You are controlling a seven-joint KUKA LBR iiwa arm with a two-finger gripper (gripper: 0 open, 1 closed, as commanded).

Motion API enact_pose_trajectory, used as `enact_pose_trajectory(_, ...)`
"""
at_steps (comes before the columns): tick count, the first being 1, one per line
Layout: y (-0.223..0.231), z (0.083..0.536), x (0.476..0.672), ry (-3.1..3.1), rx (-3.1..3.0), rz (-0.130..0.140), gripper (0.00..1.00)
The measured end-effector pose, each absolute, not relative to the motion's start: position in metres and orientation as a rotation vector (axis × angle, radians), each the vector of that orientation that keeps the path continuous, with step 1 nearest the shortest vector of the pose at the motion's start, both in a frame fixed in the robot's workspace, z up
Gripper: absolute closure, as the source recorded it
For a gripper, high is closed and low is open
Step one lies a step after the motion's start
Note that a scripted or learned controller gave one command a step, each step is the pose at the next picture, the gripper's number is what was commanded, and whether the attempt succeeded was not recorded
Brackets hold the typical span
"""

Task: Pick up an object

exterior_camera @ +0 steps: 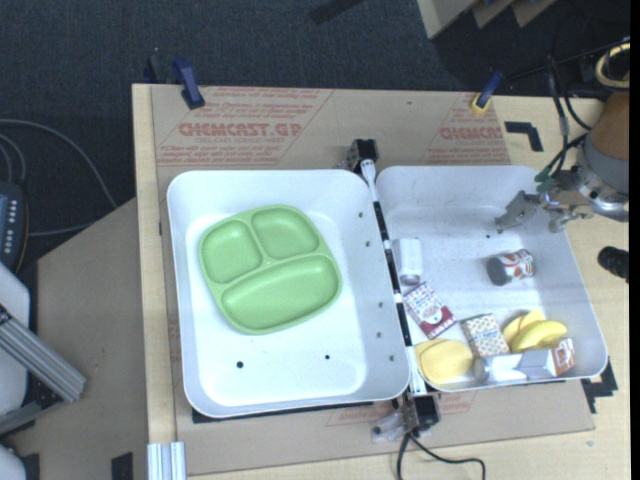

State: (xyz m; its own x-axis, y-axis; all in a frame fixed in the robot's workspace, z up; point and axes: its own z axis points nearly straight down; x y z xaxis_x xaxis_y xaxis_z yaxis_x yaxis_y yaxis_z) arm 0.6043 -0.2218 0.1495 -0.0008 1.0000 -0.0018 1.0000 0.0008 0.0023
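My hand (535, 211) hangs over the upper right part of the right bin (450, 193), its two fingers spread open with nothing between them. The nearest thing to it is a small can (511, 266) lying on its side, just below and a little left of the fingers, with bare bin floor all around it. I judge that the best target: it stands apart from the rest, so the fingers can straddle it without knocking a neighbour. I would line the fingers across the can's short width, not its length, and come straight down, since a round body may roll away from a slanted touch.

Further off, along the bin's lower edge, lies a crowded heap: a yellow banana (533, 330), a red-and-white packet (428, 308), a small white carton (409, 258) and other bits, too close together for a clean grip.

The left bin (200, 203) carries a green divided tray (268, 266). Both bins sit on a brown board on the worktop (300, 128), with dark carpet beyond.
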Motion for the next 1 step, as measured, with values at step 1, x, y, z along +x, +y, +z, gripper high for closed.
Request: enact_pose_trajectory(1, -0.1880, 0.0840, 0.5845, 2.224, 2.222, -0.001, 0.00)
